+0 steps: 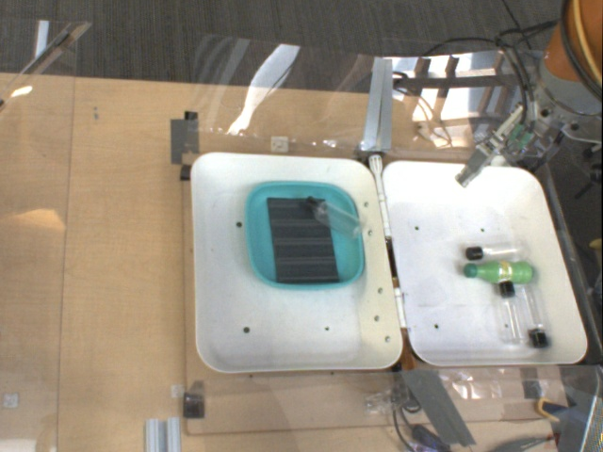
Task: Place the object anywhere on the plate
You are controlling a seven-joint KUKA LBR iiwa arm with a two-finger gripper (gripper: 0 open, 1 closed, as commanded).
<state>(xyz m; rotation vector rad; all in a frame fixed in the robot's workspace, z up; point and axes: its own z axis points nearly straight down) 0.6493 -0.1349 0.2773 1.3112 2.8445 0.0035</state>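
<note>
**Object already lying on the plate, left bin**

Task object: a dark ribbed rectangular block (301, 240), near-black, with parallel grooves running across its width. It lies flat on the teal plate (260, 252), covering most of the plate's middle, long side running front to back. A clear plastic vial (332, 216) with a dark cap lies tilted over the block's upper right corner, its clear end reaching out over the plate's right rim.

The plate is a rounded-square dish, sitting in the upper middle of the left white bin (226, 328).

Right white bin (433, 205) holds, near its right side: a small green bottle (499, 272) lying on its side, a clear tube with a black cap (488, 252) just above it, and two more clear tubes (524, 320) with dark ends just below, running front to back.

Gripper (468, 174) hangs over the upper edge of the right bin, well apart from the plate and the block. Nothing visible between its fingers; can't tell whether it's released or clenched — too small and blurred. Grey arm with orange band (577, 36) at the top right corner.

Both bins sit side by side on the wooden tabletop (94, 252).
</note>
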